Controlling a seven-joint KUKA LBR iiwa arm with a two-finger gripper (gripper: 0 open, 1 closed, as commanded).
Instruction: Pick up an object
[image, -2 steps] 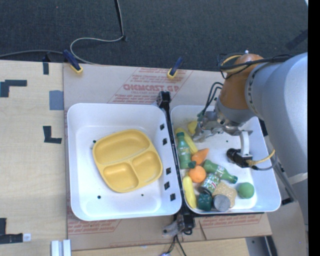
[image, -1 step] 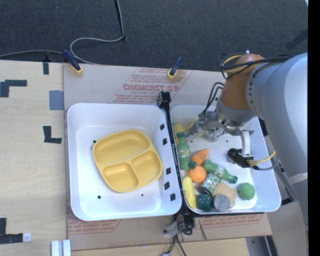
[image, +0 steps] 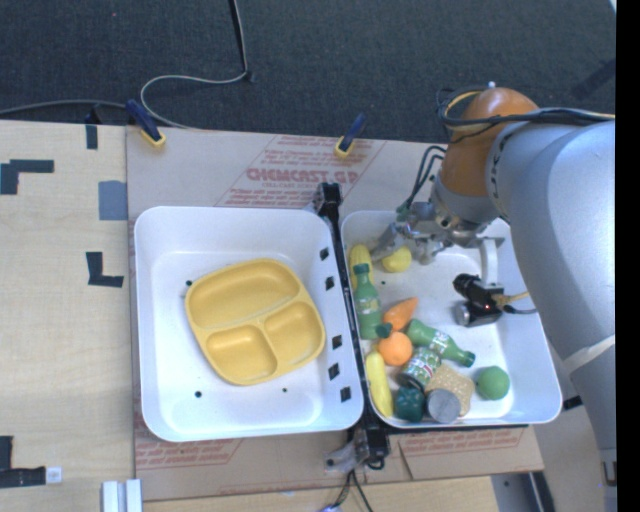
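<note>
Approach step: the gripper (image: 400, 247) hangs low at the right bin's (image: 520, 405) upper left, just beside a yellow lemon (image: 397, 262) — jaw state cannot be told. Next move calls for centring over it, then closing.

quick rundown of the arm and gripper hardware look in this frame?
Bulky rounded light grey arm with a glossy orange band above the wrist. Thin dark cables loop around the orange section down to the wrist. The gripper is a small grey metal assembly. No markings legible.
</note>
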